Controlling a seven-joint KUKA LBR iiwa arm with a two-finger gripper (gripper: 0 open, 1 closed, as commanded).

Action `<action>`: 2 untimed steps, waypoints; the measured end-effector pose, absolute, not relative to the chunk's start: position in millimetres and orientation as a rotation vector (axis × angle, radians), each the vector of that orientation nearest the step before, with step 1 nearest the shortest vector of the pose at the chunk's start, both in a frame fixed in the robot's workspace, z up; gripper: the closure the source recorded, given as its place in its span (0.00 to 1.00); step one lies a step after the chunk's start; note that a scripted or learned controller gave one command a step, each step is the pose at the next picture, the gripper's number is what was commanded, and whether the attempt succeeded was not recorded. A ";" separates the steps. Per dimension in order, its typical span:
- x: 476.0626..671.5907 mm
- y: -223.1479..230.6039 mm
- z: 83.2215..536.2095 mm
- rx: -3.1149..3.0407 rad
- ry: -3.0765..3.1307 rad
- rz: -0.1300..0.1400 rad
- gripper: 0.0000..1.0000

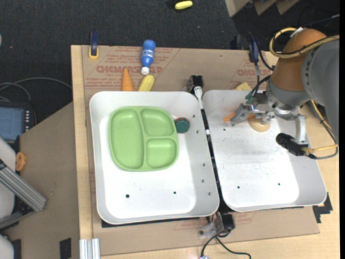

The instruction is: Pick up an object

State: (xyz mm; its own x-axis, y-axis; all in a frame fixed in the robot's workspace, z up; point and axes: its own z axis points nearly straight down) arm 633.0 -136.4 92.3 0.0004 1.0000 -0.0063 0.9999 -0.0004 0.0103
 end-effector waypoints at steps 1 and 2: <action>663.9 -137.7 87.3 2.233 2.233 -0.029 0.00; 663.3 -137.6 87.6 2.233 2.232 -0.027 0.00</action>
